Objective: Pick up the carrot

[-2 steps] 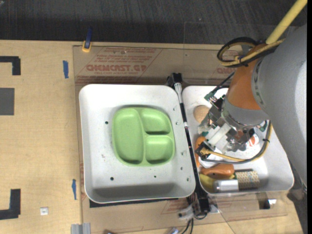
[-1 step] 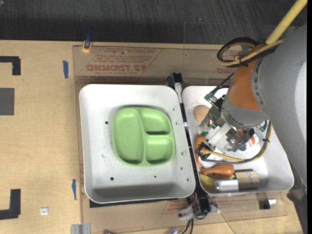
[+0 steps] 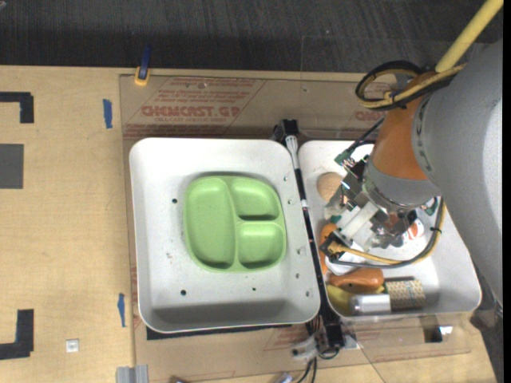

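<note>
The carrot [image 3: 360, 278] is an orange piece lying near the front of the right bin [image 3: 459, 282]. It rests flat, just below my gripper [image 3: 361, 223], which hangs low over the middle of that bin. The arm's grey and orange wrist covers much of the bin behind the gripper. A small orange bit [image 3: 327, 233] shows at the gripper's left side, and I cannot tell what it belongs to.
A green divided plate [image 3: 235, 222] sits in the left bin [image 3: 152, 214]. In the right bin a beige egg-shaped thing [image 3: 328, 186] lies at the back left. A yellow-green piece [image 3: 338, 296], a silvery cylinder [image 3: 371, 302] and a tan meshed object [image 3: 406, 291] crowd the front beside the carrot.
</note>
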Motion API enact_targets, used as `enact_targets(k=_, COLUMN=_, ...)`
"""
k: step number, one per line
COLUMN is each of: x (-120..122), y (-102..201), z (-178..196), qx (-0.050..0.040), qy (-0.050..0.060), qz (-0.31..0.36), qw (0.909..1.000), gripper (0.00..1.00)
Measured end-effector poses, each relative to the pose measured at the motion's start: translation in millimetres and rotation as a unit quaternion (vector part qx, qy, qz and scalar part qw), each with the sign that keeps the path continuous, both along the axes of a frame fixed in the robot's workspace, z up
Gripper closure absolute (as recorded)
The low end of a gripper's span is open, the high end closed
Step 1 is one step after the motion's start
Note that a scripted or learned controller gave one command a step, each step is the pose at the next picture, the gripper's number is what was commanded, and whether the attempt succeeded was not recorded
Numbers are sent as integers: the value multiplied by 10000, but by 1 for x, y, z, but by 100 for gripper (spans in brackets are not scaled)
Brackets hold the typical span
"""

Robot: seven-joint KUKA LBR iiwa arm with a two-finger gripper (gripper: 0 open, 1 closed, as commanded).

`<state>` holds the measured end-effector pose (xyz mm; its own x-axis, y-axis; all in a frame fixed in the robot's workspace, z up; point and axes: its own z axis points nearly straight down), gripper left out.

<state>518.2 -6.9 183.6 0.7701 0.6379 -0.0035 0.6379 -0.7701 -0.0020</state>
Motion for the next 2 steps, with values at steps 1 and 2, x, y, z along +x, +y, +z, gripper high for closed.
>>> enact_targets(k=1, x=0, y=0, z=0, qx=0, qy=0, qz=0, qw=10000, gripper=0)
enact_targets(k=2, x=-12, y=6, z=0, qx=17, qy=27, qz=-704, qw=9975, gripper=0)
